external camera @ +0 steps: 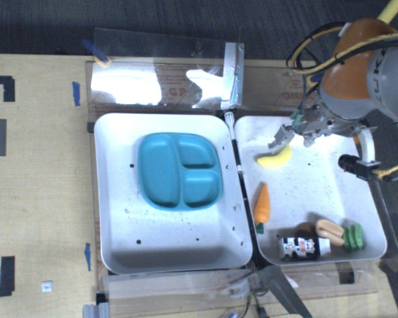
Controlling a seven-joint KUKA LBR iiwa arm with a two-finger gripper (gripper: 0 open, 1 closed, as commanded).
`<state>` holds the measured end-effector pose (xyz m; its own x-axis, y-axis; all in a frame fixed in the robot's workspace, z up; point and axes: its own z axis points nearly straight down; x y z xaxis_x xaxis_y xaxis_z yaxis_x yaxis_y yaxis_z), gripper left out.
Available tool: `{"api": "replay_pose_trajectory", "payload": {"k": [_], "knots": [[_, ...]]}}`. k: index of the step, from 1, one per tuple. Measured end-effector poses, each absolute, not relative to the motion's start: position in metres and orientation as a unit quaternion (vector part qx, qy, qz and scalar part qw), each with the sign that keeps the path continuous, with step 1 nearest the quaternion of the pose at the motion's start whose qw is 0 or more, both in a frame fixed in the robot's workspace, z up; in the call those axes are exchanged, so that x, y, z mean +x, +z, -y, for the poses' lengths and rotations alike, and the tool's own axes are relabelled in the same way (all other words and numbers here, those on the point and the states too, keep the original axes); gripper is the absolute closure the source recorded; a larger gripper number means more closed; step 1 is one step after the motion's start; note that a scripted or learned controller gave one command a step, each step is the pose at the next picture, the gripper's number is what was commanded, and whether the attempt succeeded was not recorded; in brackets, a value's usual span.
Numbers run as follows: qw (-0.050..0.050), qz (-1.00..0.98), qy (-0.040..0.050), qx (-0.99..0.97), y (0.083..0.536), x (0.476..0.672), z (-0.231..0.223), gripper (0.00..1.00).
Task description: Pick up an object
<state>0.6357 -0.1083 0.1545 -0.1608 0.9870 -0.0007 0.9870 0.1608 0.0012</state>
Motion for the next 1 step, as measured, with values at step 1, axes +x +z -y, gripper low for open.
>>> {"api": "replay_pose_trajectory", "payload": {"k": [1], "knots": [[-0.001, -0.803, 0.0000, 0.596, 0.0875, 0.6672, 0.1211, 0.00]]}}
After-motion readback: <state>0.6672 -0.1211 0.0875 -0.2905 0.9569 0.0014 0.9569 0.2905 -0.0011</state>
